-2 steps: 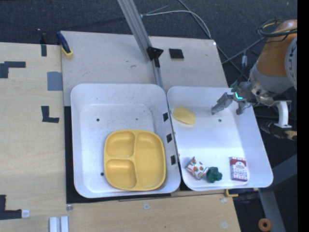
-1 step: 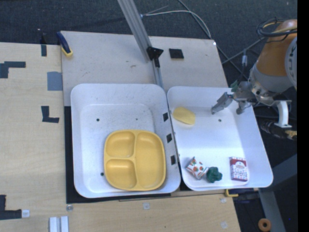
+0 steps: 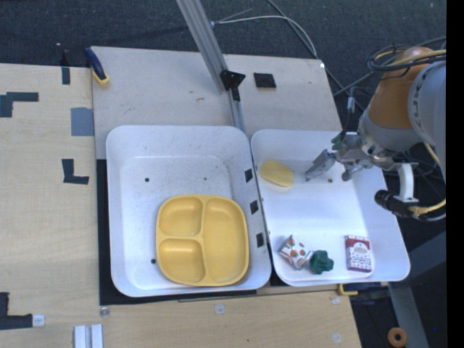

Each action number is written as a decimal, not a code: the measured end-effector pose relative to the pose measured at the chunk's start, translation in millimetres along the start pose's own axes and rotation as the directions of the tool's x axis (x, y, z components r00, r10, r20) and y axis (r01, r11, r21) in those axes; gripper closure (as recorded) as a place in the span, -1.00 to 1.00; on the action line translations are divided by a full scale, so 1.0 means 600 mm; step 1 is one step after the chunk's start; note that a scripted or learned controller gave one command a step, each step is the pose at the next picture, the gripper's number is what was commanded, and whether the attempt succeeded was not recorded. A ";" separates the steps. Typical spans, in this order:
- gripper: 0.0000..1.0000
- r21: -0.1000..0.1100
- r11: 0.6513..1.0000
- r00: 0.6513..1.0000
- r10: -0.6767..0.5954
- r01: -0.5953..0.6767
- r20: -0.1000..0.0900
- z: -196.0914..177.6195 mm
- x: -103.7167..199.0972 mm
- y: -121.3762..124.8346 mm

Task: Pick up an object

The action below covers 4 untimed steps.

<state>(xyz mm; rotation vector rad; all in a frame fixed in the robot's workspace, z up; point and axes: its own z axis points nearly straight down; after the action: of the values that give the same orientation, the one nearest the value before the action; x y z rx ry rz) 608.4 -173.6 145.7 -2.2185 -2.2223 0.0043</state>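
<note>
Fingers of the gripper [image 3: 335, 167] seemingly stood apart and empty beside the yellow object [image 3: 277, 173], nothing lifted yet.

KUKA arm [image 3: 406, 114]: thick rounded body, grey shell with a broad orange band above the wrist. Dark cables loop over the top of the orange section. Wrist narrows to a grey metal block. Gripper [image 3: 332, 168]: small, metallic grey, two thin fingers with a touch of green at their base. A white bracket and a black hose with yellow fittings hang off the arm's underside
</note>
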 end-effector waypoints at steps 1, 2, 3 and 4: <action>-1.00 0.000 1.000 1.000 0.000 0.000 0.000 0.078 -0.012 0.008; -1.00 -0.002 1.000 1.000 0.000 0.000 0.001 0.101 -0.011 0.008; 1.00 -0.008 1.000 1.000 -0.001 0.001 0.004 0.080 -0.012 0.011; 1.00 -0.006 1.000 1.000 0.000 0.000 0.000 -0.024 -0.016 0.014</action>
<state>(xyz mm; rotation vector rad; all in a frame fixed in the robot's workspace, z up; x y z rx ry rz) 616.8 -183.2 160.3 -2.2217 -2.2252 -0.0021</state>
